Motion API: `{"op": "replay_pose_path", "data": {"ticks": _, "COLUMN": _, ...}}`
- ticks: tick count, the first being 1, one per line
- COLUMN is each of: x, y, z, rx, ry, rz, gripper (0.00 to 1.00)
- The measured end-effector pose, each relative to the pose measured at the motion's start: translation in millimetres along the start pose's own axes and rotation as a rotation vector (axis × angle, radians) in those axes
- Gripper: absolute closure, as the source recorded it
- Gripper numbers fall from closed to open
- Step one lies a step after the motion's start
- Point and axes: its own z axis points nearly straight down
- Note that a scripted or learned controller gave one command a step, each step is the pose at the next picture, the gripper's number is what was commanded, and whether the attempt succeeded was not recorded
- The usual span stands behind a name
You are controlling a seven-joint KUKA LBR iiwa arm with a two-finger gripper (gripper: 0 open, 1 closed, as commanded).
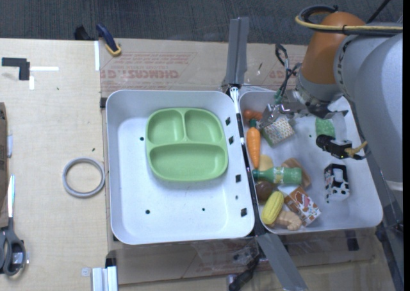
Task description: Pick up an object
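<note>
Jaws [277, 116] sit low over a speckled block [280, 131], grip unclear.

The arm [378, 59] is a thick, smooth grey tube with an orange band [327, 52] above the wrist. Yellow and black cables loop over the band (thin ones), and the tool [277, 116] is dark metal.

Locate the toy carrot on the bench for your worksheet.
The carrot lies in the right bin, against its left wall, just above the green bottle and left of the pincer.
</note>
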Motion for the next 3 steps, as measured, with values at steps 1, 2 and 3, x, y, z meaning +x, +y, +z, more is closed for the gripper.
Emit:
{"op": "replay_pose_path", "data": {"ticks": 1, "x": 0.4, "y": 1.4, "z": -11.1, "rx": -0.004, "ry": -0.003, "rz": -0.004, "gripper": 1.0}}
{"op": "replay_pose_path", "data": {"ticks": 2, "x": 0.6, "y": 1.5, "z": -11.1, "rx": -0.003, "ry": -0.003, "rz": -0.004, "gripper": 0.0}}
{"op": "replay_pose_path", "data": {"ticks": 3, "x": -5.8, "y": -53.2, "z": -6.4, "rx": -0.015, "ry": -0.004, "rz": 0.043, "gripper": 0.0}}
